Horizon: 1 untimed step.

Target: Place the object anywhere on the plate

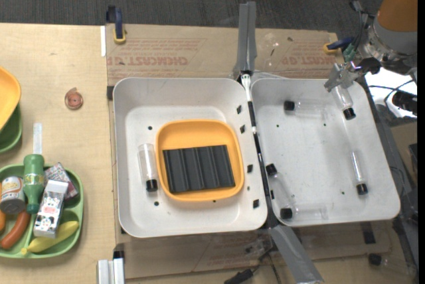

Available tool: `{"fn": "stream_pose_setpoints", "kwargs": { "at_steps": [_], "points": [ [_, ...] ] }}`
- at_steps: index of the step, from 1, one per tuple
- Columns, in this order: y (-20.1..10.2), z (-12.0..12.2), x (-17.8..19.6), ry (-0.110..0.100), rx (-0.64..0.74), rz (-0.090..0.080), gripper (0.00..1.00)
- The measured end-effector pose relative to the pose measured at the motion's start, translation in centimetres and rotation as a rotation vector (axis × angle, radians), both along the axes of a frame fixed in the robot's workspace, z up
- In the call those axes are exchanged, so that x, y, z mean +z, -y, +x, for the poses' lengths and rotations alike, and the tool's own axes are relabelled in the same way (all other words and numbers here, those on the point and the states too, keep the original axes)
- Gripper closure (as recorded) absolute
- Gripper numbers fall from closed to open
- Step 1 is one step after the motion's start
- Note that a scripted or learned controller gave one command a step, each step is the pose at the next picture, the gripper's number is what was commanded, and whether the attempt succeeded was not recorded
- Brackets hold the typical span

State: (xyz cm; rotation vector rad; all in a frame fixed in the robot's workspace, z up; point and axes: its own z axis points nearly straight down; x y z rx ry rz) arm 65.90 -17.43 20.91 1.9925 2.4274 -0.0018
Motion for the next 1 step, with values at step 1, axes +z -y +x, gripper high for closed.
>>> {"fn": "stream_pose_setpoints", "kwargs": {
  "at_steps": [1],
  "points": [
    [0.08, 0.03, 0.68, 0.0, 0.158, 0.0, 1.0]
  ]
}}
